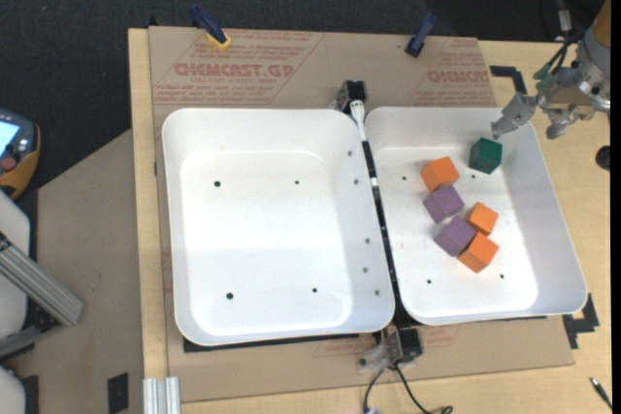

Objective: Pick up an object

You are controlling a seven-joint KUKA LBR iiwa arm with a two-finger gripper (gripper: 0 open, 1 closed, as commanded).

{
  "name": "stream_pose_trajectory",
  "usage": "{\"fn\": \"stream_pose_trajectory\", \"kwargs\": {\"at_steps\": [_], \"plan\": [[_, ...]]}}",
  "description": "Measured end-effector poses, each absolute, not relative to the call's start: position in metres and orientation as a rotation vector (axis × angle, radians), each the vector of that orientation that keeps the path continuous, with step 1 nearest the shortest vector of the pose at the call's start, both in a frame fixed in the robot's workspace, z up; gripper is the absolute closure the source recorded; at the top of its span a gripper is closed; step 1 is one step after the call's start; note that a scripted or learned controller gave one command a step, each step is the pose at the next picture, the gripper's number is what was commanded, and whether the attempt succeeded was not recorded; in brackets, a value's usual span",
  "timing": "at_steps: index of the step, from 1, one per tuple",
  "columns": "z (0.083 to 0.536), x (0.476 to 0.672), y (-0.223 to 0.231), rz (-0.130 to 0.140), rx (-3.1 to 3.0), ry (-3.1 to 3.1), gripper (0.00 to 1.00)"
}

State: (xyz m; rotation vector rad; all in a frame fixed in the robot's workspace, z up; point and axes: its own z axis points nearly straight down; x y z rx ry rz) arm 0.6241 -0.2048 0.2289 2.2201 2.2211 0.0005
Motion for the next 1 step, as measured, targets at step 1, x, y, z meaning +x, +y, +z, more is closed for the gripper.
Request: {"fn": "stream_pose_trajectory", "kwargs": {"at_steps": [1], "plan": [[0.1022,0.6318,-0.0939,-0.004,2.219,2.242,0.00]]}}
